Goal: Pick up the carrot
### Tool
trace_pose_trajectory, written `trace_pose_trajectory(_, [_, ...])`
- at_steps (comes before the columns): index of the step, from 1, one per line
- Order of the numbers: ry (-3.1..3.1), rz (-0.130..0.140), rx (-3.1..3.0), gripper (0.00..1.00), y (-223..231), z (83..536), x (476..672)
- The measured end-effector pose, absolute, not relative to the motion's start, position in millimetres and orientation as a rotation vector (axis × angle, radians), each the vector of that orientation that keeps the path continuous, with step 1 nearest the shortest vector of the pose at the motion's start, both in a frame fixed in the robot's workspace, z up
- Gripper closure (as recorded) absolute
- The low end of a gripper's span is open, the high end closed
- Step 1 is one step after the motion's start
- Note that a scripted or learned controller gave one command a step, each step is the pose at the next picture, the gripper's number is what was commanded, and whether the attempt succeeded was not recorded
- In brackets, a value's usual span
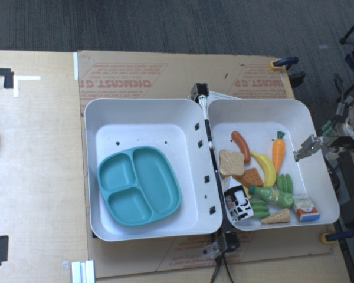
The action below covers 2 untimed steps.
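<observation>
Approach stage. The carrot [278, 152] lies upright in the right bin [318, 175], at one o'clock from the banana [264, 167]. The gripper [302, 151], seen at the carrot's three o'clock, appears spread and grasps nothing. A descent over the carrot is judged next. Bins rest on cardboard [135, 78] over a wooden bench [29, 175]; grey carpet [165, 16] lies beyond.
</observation>
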State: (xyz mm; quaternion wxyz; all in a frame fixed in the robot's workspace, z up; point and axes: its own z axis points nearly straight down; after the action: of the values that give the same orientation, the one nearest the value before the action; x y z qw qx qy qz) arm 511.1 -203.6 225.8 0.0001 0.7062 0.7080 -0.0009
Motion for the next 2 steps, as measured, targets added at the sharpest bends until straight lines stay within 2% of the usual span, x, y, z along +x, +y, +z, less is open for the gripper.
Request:
trace_pose_trajectory(1, [2.102,-0.004,2.338,0.00,-196.5,106.1,612.7])
trace_pose_trajectory(2, [2.106,-0.004,2.327,1.00,-196.9,117.2,614.4])
